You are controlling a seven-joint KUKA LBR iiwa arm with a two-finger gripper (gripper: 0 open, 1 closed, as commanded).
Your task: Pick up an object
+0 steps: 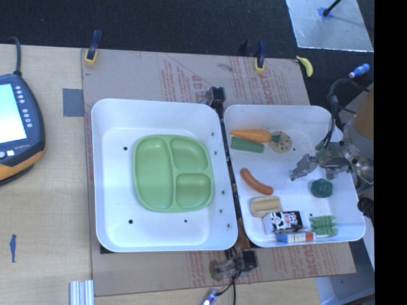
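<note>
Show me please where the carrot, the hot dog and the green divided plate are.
carrot (251,135): camera view, middle of its orange body.
hot dog (255,181): camera view, middle of the sausage.
green divided plate (152,170): camera view, floor of its large left compartment.

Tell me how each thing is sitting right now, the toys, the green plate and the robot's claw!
Green plate: flat in the left bin, nothing on it.
Carrot: lying in the right bin.
Green stick: lying beside the carrot.
Hot dog: lying loose.
Bread: lying flat.
Milk carton: on its side.
Gripper: low over the right bin, holding nothing.
</note>
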